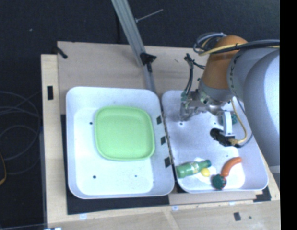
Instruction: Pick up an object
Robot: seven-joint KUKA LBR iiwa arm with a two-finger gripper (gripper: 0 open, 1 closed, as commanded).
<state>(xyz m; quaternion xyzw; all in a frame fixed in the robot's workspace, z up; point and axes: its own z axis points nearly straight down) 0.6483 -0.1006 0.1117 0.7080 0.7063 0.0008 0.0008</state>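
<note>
We begin at the left bin [76,128], which carries a light green square plate [124,132] lying flat near its middle, well apart from the arm. Crossing the divider, we find the right bin [196,128], with its pickable items clustered along the near edge: a green bottle [191,168] lying on its side, a small yellow piece [205,173] just beside it, a dark green round item [218,180], and an orange sausage-shaped item [231,166].

The gripper [186,110] sits over the far left part of the right bin, above bare floor; nothing lies between its fingers, and we cannot tell whether they are spread or closed.

In our judgement the main risk is a descent here closing on nothing, since the items lie well apart from the gripper. Secondary risks: the bottle rolling away from a pinch, or the crowded items blocking a clean grasp near the bin wall.
</note>
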